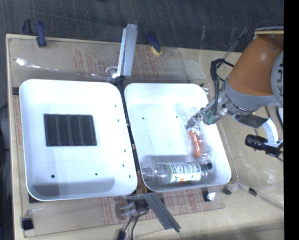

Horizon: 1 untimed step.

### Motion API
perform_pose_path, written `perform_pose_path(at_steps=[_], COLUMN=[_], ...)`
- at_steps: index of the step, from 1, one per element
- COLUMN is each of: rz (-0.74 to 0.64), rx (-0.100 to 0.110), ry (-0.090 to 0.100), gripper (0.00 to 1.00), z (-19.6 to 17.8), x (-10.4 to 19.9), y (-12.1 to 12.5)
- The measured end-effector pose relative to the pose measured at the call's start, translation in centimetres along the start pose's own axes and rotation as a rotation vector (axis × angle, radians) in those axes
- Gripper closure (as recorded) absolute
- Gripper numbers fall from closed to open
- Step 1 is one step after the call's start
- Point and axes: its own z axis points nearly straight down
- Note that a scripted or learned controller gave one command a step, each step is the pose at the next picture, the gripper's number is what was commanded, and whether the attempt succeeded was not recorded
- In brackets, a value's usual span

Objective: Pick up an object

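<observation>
Hand is hovering at three o'clock in the right white bin, grip state unclear, above an orange item in a clear bag; lowering straight would be helping.

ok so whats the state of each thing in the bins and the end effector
plastic bottle: lying on its side along the near wall of the right bin, cap on
orange item in clear bag: lying flat by the right wall, above the bottle
dark ridged block: lying flat in the left bin
end effector: low over the bag's top end, a hold cannot be told
</observation>
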Motion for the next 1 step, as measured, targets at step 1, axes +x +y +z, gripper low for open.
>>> perform_pose_path(at_steps=[1], rz=[0.0], rx=[0.0], ry=[0.0], gripper=[0.0], z=[0.0], x=[0.01], y=[0.01])
